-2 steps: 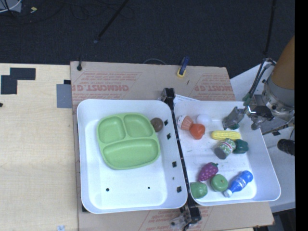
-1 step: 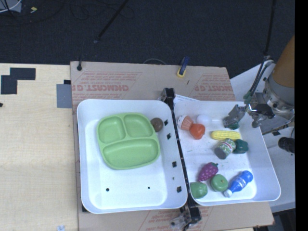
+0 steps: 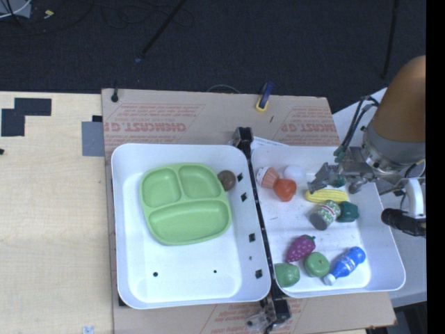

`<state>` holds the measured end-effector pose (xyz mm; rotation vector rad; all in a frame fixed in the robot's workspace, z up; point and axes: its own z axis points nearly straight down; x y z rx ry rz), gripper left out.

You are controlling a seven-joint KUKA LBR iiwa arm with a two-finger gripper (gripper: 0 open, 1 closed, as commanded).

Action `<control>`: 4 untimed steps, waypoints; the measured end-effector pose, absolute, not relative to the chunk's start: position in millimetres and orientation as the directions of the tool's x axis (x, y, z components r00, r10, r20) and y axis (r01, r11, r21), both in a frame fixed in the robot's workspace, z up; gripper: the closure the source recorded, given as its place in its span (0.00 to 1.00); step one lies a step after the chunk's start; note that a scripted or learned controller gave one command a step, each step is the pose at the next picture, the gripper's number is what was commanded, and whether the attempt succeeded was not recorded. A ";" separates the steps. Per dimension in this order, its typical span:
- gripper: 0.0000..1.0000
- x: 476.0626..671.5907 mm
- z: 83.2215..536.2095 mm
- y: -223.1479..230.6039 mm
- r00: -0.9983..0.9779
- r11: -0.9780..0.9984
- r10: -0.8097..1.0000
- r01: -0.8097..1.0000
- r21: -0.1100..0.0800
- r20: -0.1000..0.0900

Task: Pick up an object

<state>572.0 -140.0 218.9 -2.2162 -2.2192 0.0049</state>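
Over the right-hand shallow white bin (image 3: pixel 389 273) hangs the tool (image 3: pixel 325 181), reaching in from the right on the grey arm with its orange band (image 3: pixel 409 103), and its dark tip sits low above the bin's upper middle; whether it is parted or pressed together I cannot tell from this angle. Just under it lies a yellow toy corn cob (image 3: pixel 327 195), apparently very close to the tool, though contact is not clear. Right below the corn rests a small grey-and-green can (image 3: pixel 324 215), tilted, with a dark teal lump (image 3: pixel 348 211) just beside it on the right. To the left, near the divider, a pink-and-white capped piece (image 3: pixel 265 177) sits touching a round red-orange toy fruit (image 3: pixel 284 188), and a pale white ball (image 3: pixel 295 172) lies just behind them. Down toward the front edge we have a purple bunch of toy grapes (image 3: pixel 301 248), a green toy apple (image 3: pixel 317 264) beside it, another green round fruit (image 3: pixel 286 275) in the corner, and a blue bottle with a white cap (image 3: pixel 345 265) lying slanted. Over in the left white bin (image 3: pixel 132 270), a light green three-compartment plate (image 3: pixel 185 202) lies flat, with a brown round nut-like object (image 3: pixel 227 179) just at its upper right rim. Both bins rest on a cardboard sheet (image 3: pixel 174 117) on the pale wooden desk (image 3: pixel 49 221).
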 end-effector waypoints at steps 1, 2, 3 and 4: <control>0.00 577.4 173.6 -136.0 0.000 0.000 1.000 1.000 -0.006 0.002; 0.00 586.4 118.6 -136.6 0.002 -0.002 1.000 1.000 -0.006 0.002; 0.00 586.1 85.3 -133.9 0.003 -0.003 1.000 1.000 -0.005 0.002; 1.00 586.3 97.1 -135.2 0.007 -0.007 1.000 1.000 -0.004 0.002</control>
